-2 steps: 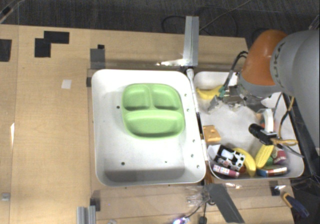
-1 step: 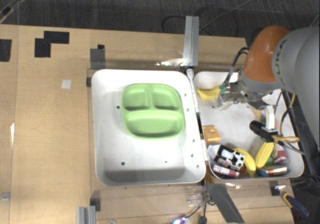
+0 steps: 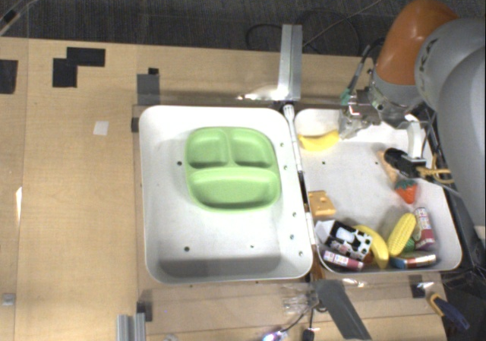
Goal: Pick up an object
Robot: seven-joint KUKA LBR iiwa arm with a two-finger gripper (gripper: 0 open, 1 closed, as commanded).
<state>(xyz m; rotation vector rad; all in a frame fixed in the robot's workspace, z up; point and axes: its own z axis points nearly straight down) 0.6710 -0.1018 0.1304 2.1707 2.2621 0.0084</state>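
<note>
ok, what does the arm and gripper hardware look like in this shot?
The arm is bulky with rounded light grey links and a glossy orange band above the wrist. The gripper end is a small metallic grey assembly with dark thin cables running along it. No readable markings.

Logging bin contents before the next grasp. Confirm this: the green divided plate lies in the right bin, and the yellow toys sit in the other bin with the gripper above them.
Not quite. The camera view shows the green divided plate in the left bin, not the right. The rest stands: the yellow toys, such as the corn cob, sit in the other bin, with the gripper over its far end.
</note>
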